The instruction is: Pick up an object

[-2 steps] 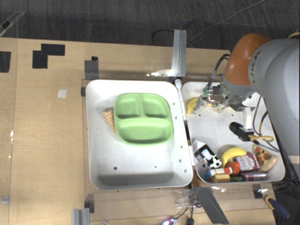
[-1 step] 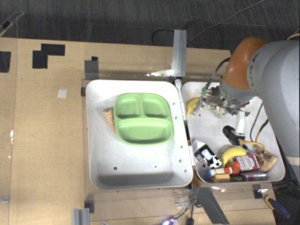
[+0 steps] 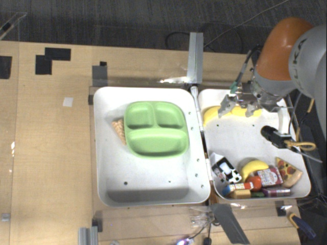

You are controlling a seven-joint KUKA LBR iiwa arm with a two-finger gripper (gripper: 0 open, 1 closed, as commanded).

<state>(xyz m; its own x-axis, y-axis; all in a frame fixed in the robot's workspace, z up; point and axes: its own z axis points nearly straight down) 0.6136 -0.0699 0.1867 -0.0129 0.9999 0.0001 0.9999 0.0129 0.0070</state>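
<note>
Arm was parked over the right bin, pick not done yet

Going big to small: the surface carried 2 bins, the left bin (image 3: 107,152) held a green tray (image 3: 155,127), and the right bin (image 3: 240,142) had a yellow object (image 3: 210,114) at its far end, just beside the jaws (image 3: 240,107). Couldn't tell how open they were or whether they held anything. My guess: next it needed to drop squarely onto that yellow thing.
</note>
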